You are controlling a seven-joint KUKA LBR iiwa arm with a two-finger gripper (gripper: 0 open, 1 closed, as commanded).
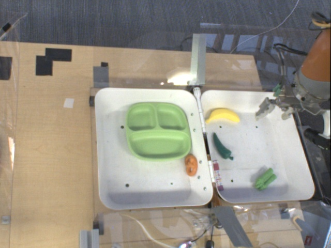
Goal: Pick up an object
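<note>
Two bins (111,190), one plate (156,130), perhaps four foods (223,115).

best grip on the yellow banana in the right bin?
Take the curved yellow banana across its thick middle, coming straight down. It lies flat and apart from the other items near the right white bin's far-left corner, long axis left-right, so close across the short width.

the wooden worktop (46,138) carries two shallow white bins, the left bin (111,190) and the right bin (289,154), side by side. black square marks (51,60) sit near its far left edge. a white cable (269,30) crosses the grey floor (129,9).
</note>
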